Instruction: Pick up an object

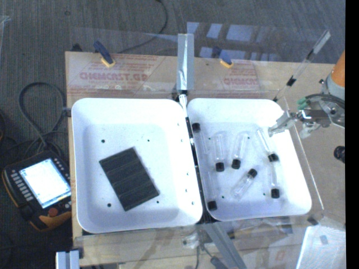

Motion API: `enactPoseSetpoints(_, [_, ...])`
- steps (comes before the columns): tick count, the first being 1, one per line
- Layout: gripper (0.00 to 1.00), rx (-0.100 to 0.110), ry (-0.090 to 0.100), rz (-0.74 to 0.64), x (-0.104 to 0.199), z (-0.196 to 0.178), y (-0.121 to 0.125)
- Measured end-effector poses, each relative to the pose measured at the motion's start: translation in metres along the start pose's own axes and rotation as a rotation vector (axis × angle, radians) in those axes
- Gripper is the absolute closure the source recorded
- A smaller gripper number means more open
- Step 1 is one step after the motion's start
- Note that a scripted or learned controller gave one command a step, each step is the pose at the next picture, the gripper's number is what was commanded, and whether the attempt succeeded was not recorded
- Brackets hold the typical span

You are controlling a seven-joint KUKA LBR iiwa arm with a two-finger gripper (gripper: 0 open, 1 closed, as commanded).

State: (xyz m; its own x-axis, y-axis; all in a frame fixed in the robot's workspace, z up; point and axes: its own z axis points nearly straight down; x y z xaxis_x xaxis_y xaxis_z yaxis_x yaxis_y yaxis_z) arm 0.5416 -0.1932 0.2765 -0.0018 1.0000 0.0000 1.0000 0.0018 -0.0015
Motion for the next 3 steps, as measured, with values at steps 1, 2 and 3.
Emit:
enactPoseSetpoints(1, [0.00,0.001,0.001,-0.082,0.024,0.134,0.034])
enactPoseSetpoints(2, [0.00,-0.011,-0.008,-0.162,0.069,0.186,0.030])
enactPoseSetpoints(3, [1.00,-0.017,-0.007,-0.162,0.070,0.176,0.031])
